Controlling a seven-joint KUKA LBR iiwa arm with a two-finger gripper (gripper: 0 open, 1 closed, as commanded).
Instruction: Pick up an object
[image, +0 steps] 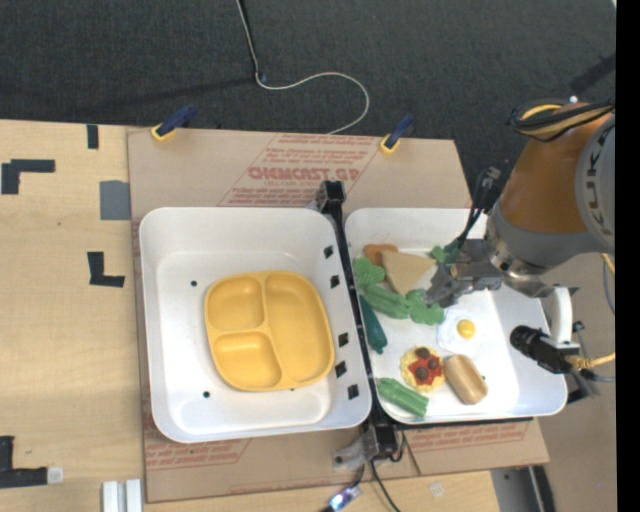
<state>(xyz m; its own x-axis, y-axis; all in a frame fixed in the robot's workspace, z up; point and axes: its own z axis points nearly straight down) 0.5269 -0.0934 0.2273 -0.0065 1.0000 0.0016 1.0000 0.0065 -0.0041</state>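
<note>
Hovering low in the right bin (520, 395), the gripper (440, 293) is seen just above a green toy vegetable (412, 308) (judged light, stiff, slippery plastic), best pinched across its narrow middle; whether its fingers are open or shut cannot be told.

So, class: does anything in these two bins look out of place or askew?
Mildly. The yellow divided plate sits rotated, not square with the left bin. All the toy food, such as the fried egg and hot dog, is crowded into the right bin. Nothing looks spilled or damaged.
</note>
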